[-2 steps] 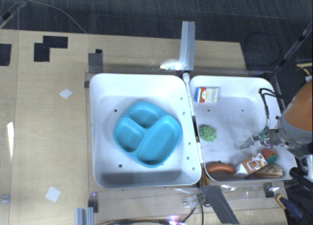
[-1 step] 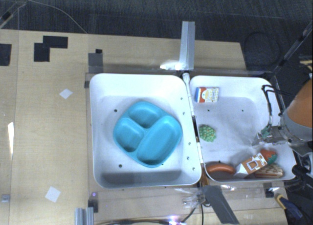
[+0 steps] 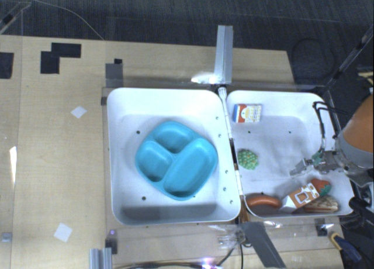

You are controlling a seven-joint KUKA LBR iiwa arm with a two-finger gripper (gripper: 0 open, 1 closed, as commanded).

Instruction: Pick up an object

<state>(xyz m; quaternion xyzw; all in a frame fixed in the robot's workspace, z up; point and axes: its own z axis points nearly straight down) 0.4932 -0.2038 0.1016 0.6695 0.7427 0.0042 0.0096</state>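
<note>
The right white bin [image 3: 274,95] holds several small objects. A white, orange and blue box [image 3: 247,113] lies near its far left corner, and a bumpy green ball [image 3: 248,159] rests by the left wall. Along the near wall sit a brown sausage-like piece [image 3: 263,201], a white and orange carton [image 3: 304,196], an orange carrot with a green top [image 3: 320,186] and a tan piece [image 3: 324,205]. My gripper [image 3: 304,167] hangs low at the bin's right side, just above the carton and carrot. Nothing is visibly held in it.
The left bin [image 3: 120,145] contains a blue divided plate [image 3: 176,159]. A metal post [image 3: 224,54] stands behind the wall between the bins. The grey arm with its orange band [image 3: 357,133] leans over the right bin's right rim. Black cables [image 3: 322,116] loop there.
</note>
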